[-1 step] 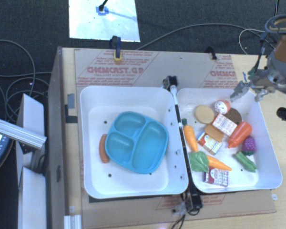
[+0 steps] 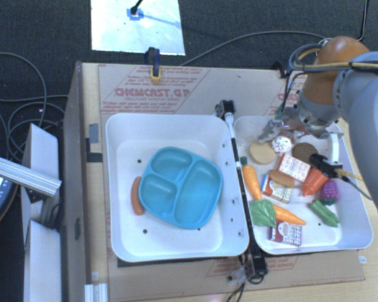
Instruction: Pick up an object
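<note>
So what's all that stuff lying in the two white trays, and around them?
bins: 2, white, side by side on the bench
divided plate: 1, blue, left bin
sausage: 1, orange-red, left bin, beside the plate
toy foods: a pile, mostly orange, green, tan and purple, right bin
carrot: 1, orange, right bin by the divider
clamp: 1, yellow and black, bench's far edge
arm: 1, grey with orange band, over the right bin
gripper: 1, metallic, right bin's far end

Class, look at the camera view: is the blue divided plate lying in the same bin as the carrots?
No. The blue divided plate lies in the left bin, while the carrots lie in the right bin.
</note>
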